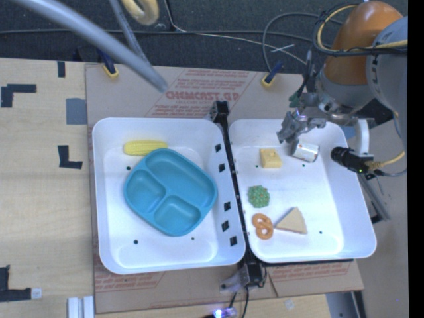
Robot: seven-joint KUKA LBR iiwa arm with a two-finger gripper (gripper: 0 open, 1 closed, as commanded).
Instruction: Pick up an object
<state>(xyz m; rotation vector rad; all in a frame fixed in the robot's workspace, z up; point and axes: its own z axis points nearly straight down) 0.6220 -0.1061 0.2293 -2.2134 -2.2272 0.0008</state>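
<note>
My gripper (290,132) hangs over the back of the right bin (331,197), just right of a yellow cheese cube (269,158). A small white-grey cylinder (305,152) lies right beside the gripper's lower right. Further forward in the same bin lie a green broccoli piece (259,195), an orange pretzel (263,226) and a tan wedge of bread (292,221). Nothing shows between the fingers.
The left bin (109,197) holds a blue divided plate (170,191) and a yellow corn cob (145,148) behind it. A black divider (227,184) runs between the bins. Cables trail across the bench behind the right bin.
</note>
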